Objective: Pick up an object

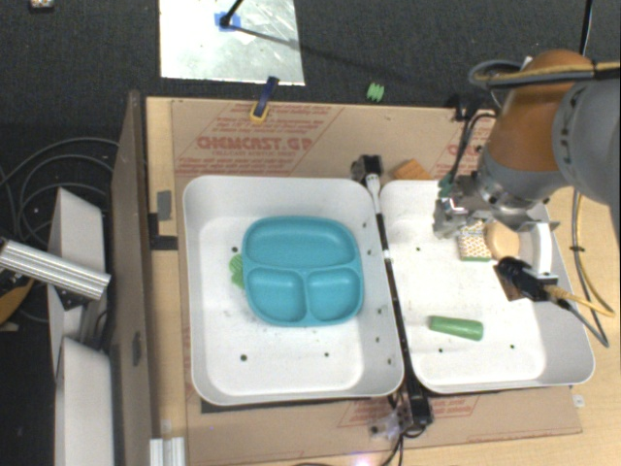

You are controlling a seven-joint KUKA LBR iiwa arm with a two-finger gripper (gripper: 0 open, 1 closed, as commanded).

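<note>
The end effector (458,219) hangs low in the right bin (563,357); whether it is spread or pressed together, I cannot tell. A patterned object (474,245) lies just beside it, a green cylinder (456,327) farther toward the camera.

Turquoise three-section plastic plate (299,269) in white left bin (218,357). Solid green cylinder (456,327) in white right bin (543,357). Small green-and-white checkered square (474,248). Tan cardboard-covered table (291,134), red lettering.

A robotics lab, plainly. The grey arm (572,124) works over white bins (291,377) on a cardboard-topped bench (291,134). Loose cables (58,163) trail across dark carpet (78,56).
</note>
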